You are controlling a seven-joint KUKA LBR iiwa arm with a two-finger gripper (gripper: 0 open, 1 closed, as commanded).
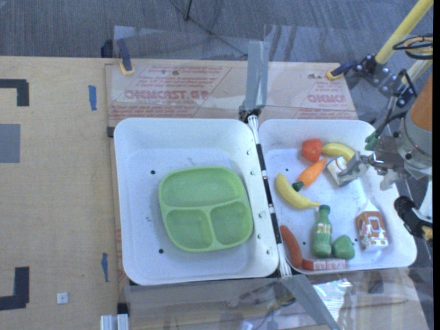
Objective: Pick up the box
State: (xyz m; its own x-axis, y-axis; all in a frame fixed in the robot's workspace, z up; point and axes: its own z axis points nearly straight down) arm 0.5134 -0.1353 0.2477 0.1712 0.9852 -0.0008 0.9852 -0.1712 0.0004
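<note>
Over grey carpet with dark cables at twelve o'clock, tan bench (pixel 55 184) bearing cardboard sheet (pixel 172 91) and two white bins. Left bin (pixel 130 184), nine o'clock side, holding green divided plate (pixel 205 207). Right bin (pixel 399 253) crowded: tomato (pixel 311 148), carrot (pixel 312 173), two bananas (pixel 294 192), green bottle (pixel 321 231), orange-and-white box (pixel 371 229) near four o'clock corner. Gripper (pixel 352 169) at three o'clock, jaws spread beside small white item (pixel 336 168), well apart from box.

grey arm from the right, wrist low, claw (pixel 356 167) pointing left, seemingly parted
</note>
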